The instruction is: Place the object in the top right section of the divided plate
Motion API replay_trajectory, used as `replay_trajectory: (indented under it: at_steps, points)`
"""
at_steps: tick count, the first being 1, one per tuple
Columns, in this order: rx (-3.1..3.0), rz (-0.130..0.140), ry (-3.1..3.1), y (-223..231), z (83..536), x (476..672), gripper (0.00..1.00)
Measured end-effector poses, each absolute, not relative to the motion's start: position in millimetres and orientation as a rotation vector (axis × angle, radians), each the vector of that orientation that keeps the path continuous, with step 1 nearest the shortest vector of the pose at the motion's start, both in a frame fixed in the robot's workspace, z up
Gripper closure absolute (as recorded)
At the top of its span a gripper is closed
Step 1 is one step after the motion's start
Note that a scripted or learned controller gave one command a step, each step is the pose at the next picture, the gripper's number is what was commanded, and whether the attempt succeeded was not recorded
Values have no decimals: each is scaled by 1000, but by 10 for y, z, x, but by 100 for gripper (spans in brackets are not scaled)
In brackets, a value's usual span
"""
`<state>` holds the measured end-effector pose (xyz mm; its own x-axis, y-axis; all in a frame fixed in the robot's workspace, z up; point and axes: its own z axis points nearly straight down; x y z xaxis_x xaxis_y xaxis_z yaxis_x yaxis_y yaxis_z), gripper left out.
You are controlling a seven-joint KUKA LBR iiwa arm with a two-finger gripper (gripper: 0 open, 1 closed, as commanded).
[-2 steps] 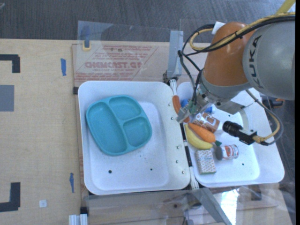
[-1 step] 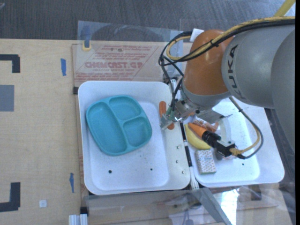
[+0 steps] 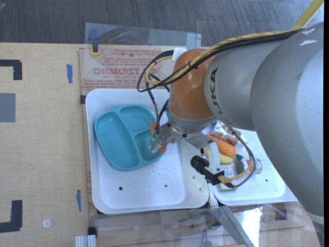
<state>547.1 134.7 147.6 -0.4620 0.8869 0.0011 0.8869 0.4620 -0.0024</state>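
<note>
**Tool Over the Edge of the Blue Plate**

In the camera view, a big grey robot arm (image 3: 267, 86) with an orange band (image 3: 187, 86) reached in from the right. It covered much of the right white bin (image 3: 267, 189).

The left white bin (image 3: 139, 197) sat on the light wooden worktop (image 3: 41, 153). Inside it lay a blue plastic plate with three sections (image 3: 126, 135). The plate was tilted a little, with its sections facing up.

The tool (image 3: 156, 138) hung down over the right edge of the blue plate, by the small sections there. A small orange thing (image 3: 161, 148) showed between the tool's thin fingers (image 3: 153, 134), just at the plate's rim. The fingers stood narrow and close on it. The thing was too small and too hidden to tell its shape.

In the right bin, a few other things lay in a pile beside the arm. There was an orange carrot-shaped toy (image 3: 226, 148), something yellow (image 3: 226, 159) under it, and a small packet with red and white print (image 3: 222, 130). Black and yellow cables (image 3: 154, 71) looped off the arm above the plate.

A sheet of reddish printed card (image 3: 121, 68) lay behind the left bin.
</note>
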Motion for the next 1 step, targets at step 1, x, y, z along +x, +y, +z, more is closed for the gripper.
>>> replay_trajectory:
  at_steps: [1]
  points:
    - [-1630,1,-2684,1343,1479,5474,0]
